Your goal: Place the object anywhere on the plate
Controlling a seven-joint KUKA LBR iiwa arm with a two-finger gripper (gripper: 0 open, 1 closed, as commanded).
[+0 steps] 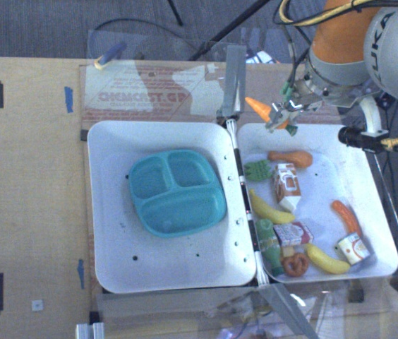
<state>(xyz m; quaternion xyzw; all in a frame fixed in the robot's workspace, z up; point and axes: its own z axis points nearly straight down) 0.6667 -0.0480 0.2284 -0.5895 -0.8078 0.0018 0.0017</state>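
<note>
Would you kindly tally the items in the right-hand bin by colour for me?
Yellow: 2, the upper banana and the lower banana.
Orange: 2, the sweet potato and the carrot.
Green: 2, one by the divider and one lower down.
Cartons and cans: 3.
Brown pretzel: 1.
Total: 10.

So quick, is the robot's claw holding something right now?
Gripper: closed on a small orange carrot, lifted above the right bin's far left corner, not yet over the blue plate.
</note>
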